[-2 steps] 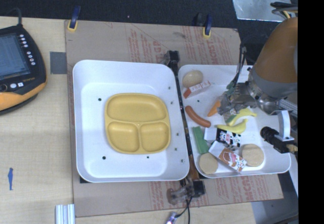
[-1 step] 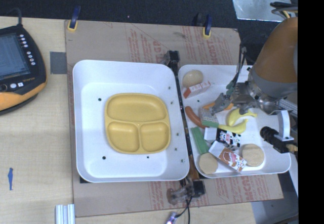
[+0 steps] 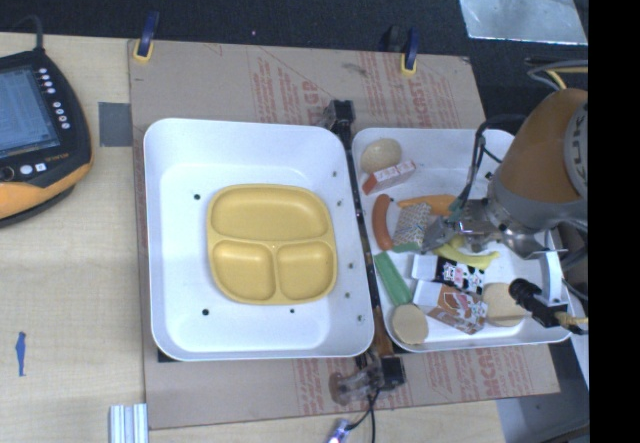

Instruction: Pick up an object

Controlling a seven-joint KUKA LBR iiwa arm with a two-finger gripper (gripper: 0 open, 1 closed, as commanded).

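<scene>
My gripper [image 3: 446, 230] is low inside the right bin [image 3: 440, 141], reaching in from the right under the grey arm with its orange band [image 3: 545, 146]. Its tip sits among several toy foods: a grey textured piece [image 3: 410, 224] just to its left, an orange carrot [image 3: 430, 203] above it, and a yellow banana [image 3: 472, 253] right below it. A red sausage [image 3: 382, 221] lies further left. Nothing is visibly lifted clear of the bin.
Also in the right bin are a green cucumber [image 3: 392, 279], a black-and-white carton [image 3: 460, 276], a round cookie [image 3: 408, 324], a bread piece [image 3: 503, 303] and a beige bun [image 3: 381, 153]. The left bin [image 3: 170, 231] holds a yellow divided plate [image 3: 272, 241]. A teach pendant [image 3: 35, 136] lies far left.
</scene>
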